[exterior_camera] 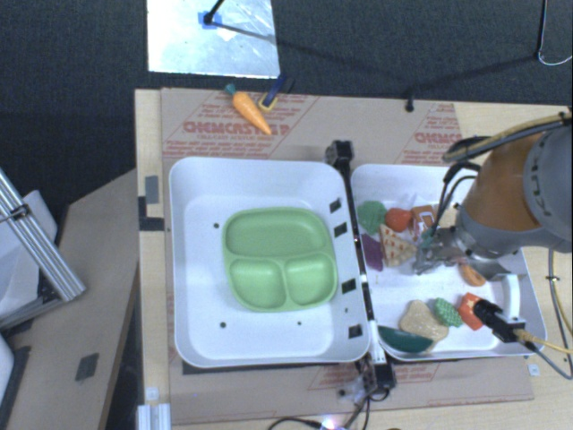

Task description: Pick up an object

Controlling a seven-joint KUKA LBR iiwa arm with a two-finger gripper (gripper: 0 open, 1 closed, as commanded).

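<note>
The right bin point(515, 330) holds several toy foods: a green vegetable point(372, 214), a red-orange piece point(399, 219), a tan cracker point(395, 244), a purple piece point(372, 253), a tan lump point(422, 320), a small green piece point(447, 311), a red block point(472, 308), a dark green piece point(403, 339) and an orange piece point(473, 277). My gripper point(429, 256) is low in this bin, just right of the tan cracker. The grey and orange arm point(506, 195) covers the bin's right part.
The left bin point(192, 240) holds a green divided plate point(277, 258). A toy carrot point(251, 111) lies on the cardboard behind the bins. A black divider point(351, 240) runs between the bins. A foil sheet point(213, 27) lies at the far back.
</note>
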